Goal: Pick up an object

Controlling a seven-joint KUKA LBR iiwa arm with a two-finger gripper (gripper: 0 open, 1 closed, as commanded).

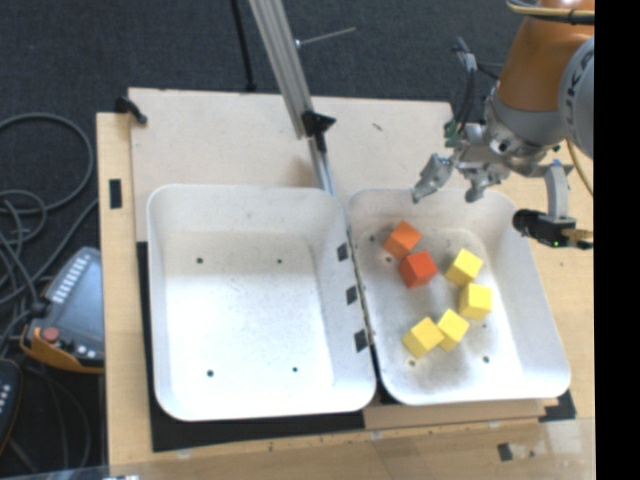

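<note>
Gripper (447,182) hangs above far rim of right bin (530,298), jaws spread open, nothing between them. Cubes lie below in bin: orange (404,238), red (418,267), four yellow (465,266). Orange one nearest, likely target; open jaws suit descent onto it.

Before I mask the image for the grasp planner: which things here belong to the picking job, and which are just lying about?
Belongs to the job:
gripper, open, above the right bin
two orange cubes
four yellow cubes

Just lying about:
left bin
aluminium post
cables
handheld pendant
</note>
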